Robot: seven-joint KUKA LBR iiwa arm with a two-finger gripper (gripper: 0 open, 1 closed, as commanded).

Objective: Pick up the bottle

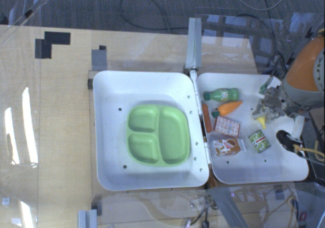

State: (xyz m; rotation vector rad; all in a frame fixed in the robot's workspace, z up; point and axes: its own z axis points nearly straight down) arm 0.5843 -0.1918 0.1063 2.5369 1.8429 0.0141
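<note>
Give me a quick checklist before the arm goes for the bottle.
1. Bottle in the right bin: ok, lying on its side near the far wall.
2. Bottle free of neighbours: not ok, the carrot lies right beside it.
3. Gripper over the bottle: not ok, it sits off to the right.
4. Path between them: ok, bare bin floor.
5. Fingers open: cannot tell.

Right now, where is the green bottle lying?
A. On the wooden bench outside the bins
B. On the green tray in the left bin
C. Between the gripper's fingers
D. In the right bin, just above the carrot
D. The bottle lies on its side near the top of the right bin, with the carrot just below it, apart from the gripper further right.
</note>
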